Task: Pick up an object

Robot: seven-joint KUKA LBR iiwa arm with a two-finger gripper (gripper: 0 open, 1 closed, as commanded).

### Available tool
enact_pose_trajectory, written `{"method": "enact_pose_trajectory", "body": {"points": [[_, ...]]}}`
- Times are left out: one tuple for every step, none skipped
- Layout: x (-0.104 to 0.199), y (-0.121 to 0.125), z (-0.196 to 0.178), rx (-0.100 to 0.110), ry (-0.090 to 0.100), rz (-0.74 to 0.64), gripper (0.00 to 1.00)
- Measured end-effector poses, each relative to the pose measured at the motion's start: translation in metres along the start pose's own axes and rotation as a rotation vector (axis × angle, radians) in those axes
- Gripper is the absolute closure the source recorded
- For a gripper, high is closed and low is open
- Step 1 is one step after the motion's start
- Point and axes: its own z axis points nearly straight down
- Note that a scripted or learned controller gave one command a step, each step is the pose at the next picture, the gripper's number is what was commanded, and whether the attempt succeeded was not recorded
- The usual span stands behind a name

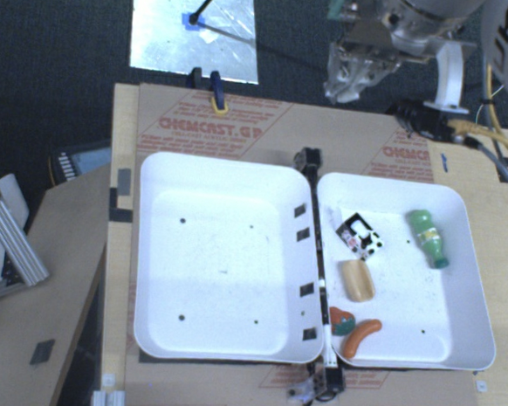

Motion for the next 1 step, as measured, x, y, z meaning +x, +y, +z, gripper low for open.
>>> {"method": "enact_pose_trajectory", "body": {"points": [[0.0644,0.0006,0.0167,0.014,0.001,-0.004,1.00]]}}
